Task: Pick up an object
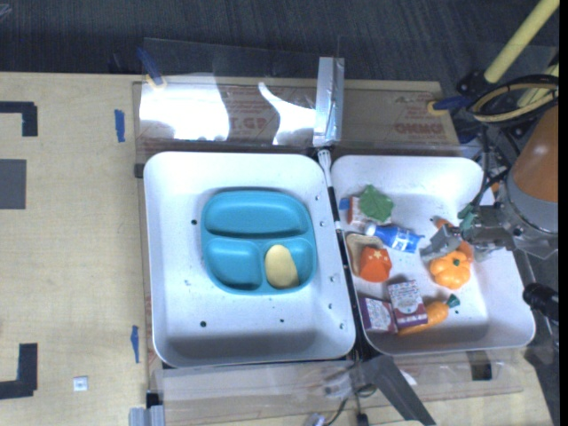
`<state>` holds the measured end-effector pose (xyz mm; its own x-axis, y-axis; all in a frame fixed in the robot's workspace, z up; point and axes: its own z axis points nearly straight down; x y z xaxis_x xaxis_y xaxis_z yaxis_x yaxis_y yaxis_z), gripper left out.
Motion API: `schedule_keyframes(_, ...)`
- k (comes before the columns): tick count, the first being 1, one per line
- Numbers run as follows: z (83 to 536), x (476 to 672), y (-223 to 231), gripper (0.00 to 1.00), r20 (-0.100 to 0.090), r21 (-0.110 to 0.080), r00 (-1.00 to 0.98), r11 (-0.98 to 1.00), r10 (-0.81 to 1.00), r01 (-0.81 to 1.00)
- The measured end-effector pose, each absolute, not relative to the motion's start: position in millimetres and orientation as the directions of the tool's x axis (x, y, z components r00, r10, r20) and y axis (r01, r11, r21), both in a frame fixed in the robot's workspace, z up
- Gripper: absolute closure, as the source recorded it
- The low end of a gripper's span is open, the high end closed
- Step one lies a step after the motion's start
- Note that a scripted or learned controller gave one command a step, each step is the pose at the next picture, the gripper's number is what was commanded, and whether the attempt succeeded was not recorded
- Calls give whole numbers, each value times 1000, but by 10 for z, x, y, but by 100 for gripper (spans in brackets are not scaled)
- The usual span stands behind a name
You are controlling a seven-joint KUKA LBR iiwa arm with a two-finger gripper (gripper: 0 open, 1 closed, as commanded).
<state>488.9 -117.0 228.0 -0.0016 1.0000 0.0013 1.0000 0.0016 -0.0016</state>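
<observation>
The grey arm, with its orange band (540,162) showing at the right edge of the frame, reaches leftward at mid-height, its gripper (449,234) low at the right of centre, the dark fingers spread apart and pointing left.

Left white bin (169,264) sits on the desk (62,238), touching the right white bin (417,171) along one edge. Blue divided tray (232,238) lies inside the left bin. Clear plastic sheet (222,109) stands behind the bins. Dark carpet (222,7) beyond.
</observation>
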Motion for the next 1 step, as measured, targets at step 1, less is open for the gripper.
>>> schedule_keyframes(1,1162,5052,-1477,0,-6,25,33,-33,999,999)
